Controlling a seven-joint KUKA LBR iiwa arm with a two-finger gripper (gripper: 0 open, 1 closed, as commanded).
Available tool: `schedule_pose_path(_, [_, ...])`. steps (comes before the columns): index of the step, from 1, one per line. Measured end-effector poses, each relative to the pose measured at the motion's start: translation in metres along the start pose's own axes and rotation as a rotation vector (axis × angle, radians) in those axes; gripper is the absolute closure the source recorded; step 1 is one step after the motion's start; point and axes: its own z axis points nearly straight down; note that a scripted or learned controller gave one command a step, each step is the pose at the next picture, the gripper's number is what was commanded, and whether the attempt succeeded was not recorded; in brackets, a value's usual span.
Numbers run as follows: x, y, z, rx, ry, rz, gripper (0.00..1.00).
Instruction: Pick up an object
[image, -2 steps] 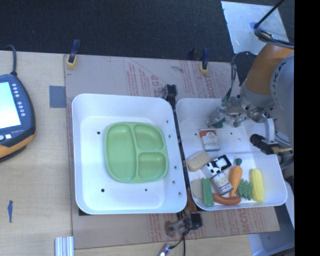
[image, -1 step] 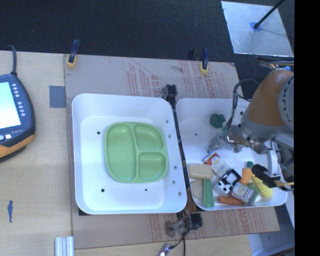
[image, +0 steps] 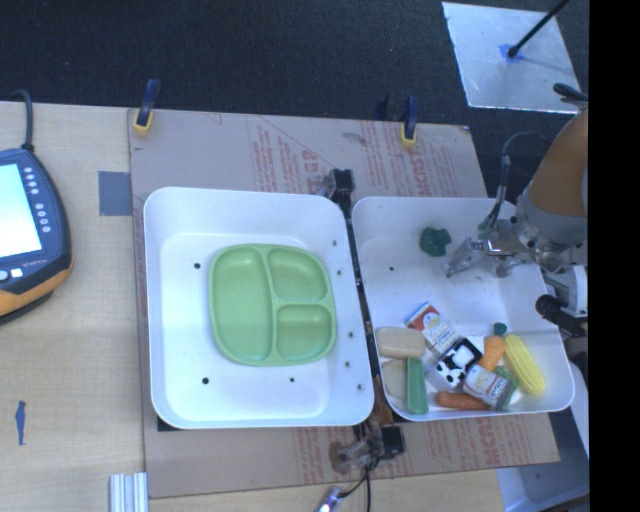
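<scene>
Reaching in from the right edge of the frame — jaws (image: 478, 256) hovering low over the upper part of the right bin (image: 395, 225), looking spread and gripping nothing. Sitting just left of them, a small dark green object (image: 434, 240). Crowding the bin's lower corner — toy food, corn (image: 524, 364) and carrot (image: 493, 353) among it. Resting in the left bin (image: 175, 215), a green divided plate (image: 271, 303).

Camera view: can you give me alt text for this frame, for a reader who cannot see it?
A grey arm's gripper hovers over the right white bin, near a small dark green toy; toy foods including a corn cob and carrot are piled at the bin's near end. The left bin holds a green divided plate.
</scene>
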Motion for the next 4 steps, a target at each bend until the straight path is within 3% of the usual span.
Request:
schedule_pose_path(1, [0.006,0.042,-0.121,-0.004,-0.001,-0.002,0.00])
schedule_pose_path(2, [0.034,0.040,0.002,0.004,0.001,-0.002,0.00])
schedule_pose_path(3, [0.035,-0.012,0.001,0.002,0.000,-0.003,0.00])
schedule_pose_path(4, [0.035,-0.012,-0.010,0.004,-0.001,-0.004,1.00])
